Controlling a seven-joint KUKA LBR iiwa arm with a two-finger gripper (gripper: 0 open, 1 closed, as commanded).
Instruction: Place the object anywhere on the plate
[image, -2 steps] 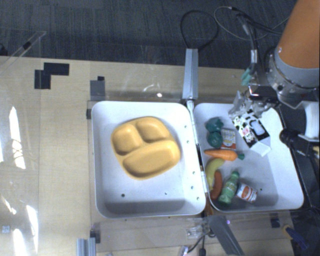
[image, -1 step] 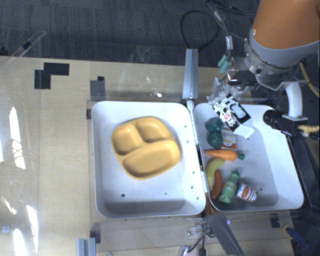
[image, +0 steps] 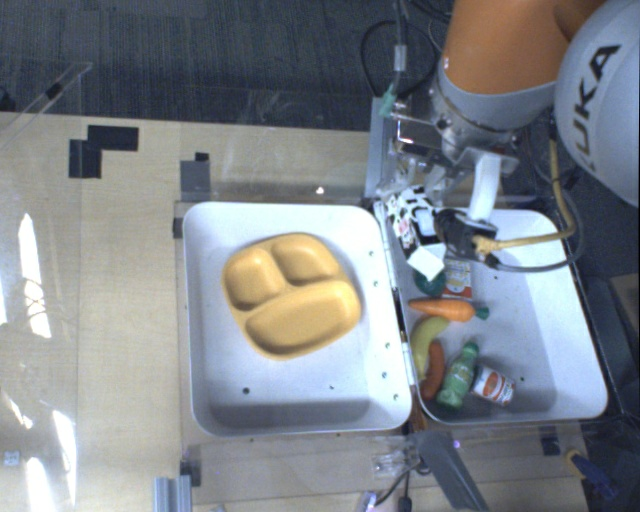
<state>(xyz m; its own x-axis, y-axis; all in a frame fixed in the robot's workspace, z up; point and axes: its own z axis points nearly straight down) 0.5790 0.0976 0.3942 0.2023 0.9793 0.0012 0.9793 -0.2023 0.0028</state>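
arm (image: 600, 90) grey w/ KUKA lettering | orange band (image: 500, 40) | yellow+black cables (image: 530, 245)

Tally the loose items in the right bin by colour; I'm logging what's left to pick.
Orange: 1, the orange plastic carrot
Yellow: 1, the yellow banana
Green: 1, the green bottle
Reddish-brown: 1, the sausage
Red-and-white: 1, the small can
Total: 5

Yellow plate (image: 290, 293) looks smooth matt plastic; both white bins (image: 300, 405) smooth plastic with slight sheen. Bench (image: 90, 300) is pale wood-look laminate, glossy with glare; arm's orange band (image: 500, 45) is smooth and satin. Green bottle (image: 458, 375) looks glossy plastic.
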